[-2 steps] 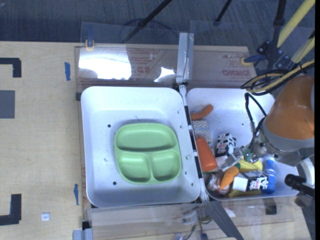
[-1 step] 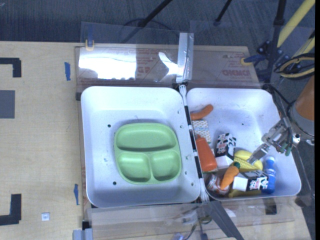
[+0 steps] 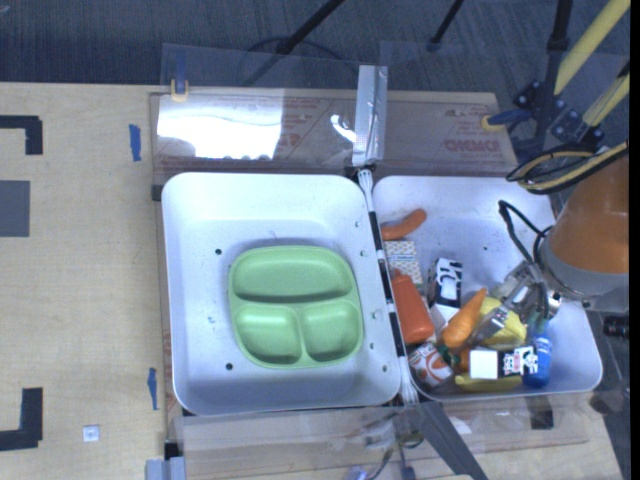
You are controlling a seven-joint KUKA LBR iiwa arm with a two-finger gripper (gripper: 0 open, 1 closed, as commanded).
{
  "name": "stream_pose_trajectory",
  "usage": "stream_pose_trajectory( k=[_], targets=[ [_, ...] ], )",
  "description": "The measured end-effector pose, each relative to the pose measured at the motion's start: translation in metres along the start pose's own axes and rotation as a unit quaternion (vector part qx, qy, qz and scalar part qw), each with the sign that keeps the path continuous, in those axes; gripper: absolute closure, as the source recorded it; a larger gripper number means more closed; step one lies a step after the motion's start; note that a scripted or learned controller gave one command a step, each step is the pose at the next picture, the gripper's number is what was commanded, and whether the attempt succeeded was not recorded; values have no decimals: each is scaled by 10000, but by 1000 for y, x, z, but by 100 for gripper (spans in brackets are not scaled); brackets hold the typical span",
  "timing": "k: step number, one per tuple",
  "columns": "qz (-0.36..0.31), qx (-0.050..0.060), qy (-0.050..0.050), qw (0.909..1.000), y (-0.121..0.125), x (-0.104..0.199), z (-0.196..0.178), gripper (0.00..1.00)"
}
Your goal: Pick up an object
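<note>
Down at the near end of the right bin (image 3: 575, 363) there's a pile: yellow box (image 3: 487, 380), blue bottle (image 3: 538, 360), then a carrot (image 3: 464, 320) and orange box (image 3: 411, 308). Gripper (image 3: 522, 298) hovers just over that clutter, can't tell how its jaws stand. Left bin (image 3: 190, 268) holds a green tray (image 3: 295, 304). Sausage (image 3: 404, 223) lies farthest back.

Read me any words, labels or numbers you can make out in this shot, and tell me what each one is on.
Nothing here reads with certainty.
Cardboard sheet behind the bins: reddish print, seemingly mirrored or upside down, illegible.
Small black and white box in the right bin: large white marks, possibly digits, too blurred.
Yellow and black package with white label: print too small.
Checkered card: pattern, no readable text.
</note>
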State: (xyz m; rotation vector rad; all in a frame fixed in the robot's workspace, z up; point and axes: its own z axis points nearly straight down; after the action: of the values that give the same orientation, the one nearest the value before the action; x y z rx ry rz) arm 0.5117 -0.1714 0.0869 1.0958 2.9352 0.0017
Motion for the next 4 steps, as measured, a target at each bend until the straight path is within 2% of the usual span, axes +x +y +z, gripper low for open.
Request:
stream_pose_trajectory(
  k=[1, 2, 3, 4],
  targets=[
    [328, -3, 7, 9995, -3, -10, 0, 0],
    [687, 7, 6, 9976, 9, -38, 1, 0],
    [690, -21, -31, 9976, 11, -40, -11, 100],
    [689, -18, -31, 9976, 11, -40, -11, 0]
  ],
)
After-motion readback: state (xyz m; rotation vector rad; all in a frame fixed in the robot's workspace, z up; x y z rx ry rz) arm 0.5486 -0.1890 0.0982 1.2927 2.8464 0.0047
